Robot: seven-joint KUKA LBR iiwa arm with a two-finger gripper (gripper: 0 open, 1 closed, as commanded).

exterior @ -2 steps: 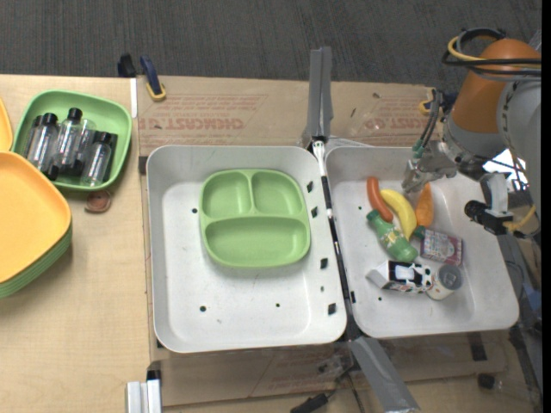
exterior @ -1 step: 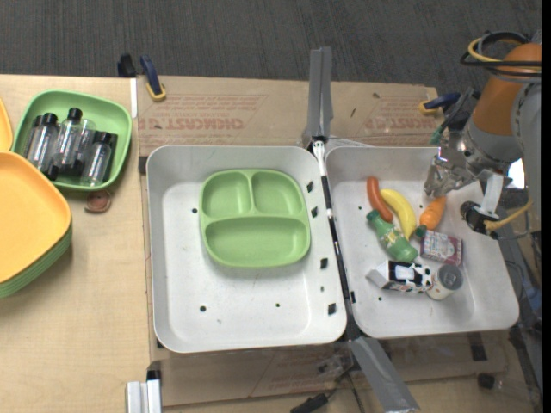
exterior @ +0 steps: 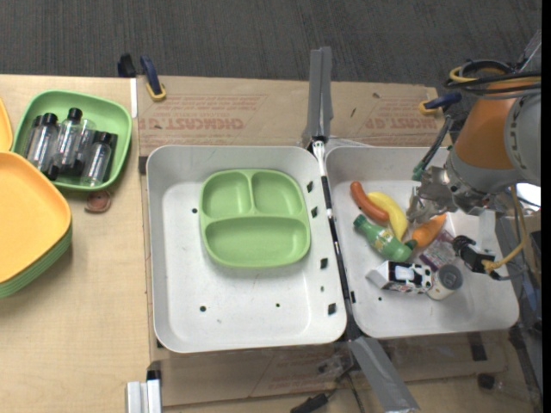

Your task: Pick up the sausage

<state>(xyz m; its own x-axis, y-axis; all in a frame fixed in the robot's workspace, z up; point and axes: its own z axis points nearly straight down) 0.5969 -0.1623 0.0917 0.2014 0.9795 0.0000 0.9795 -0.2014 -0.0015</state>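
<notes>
Red-orange, the sausage [exterior: 368, 201] lies in the right bin [exterior: 482, 317], right of the frame's centre, touching a yellow banana [exterior: 392, 215], with a green bottle [exterior: 385, 237] just below. Near them to the right, the gripper [exterior: 424, 205] hangs over an orange carrot [exterior: 428, 230]; whether the fingers are apart or together cannot be told. A green divided plate [exterior: 255, 217] sits in the left bin [exterior: 172, 308].

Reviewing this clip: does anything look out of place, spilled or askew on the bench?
Nothing is spilled or damaged. The toys in the right bin lie heaped together, the sausage against the banana. The green plate sits flat in the left bin.
</notes>
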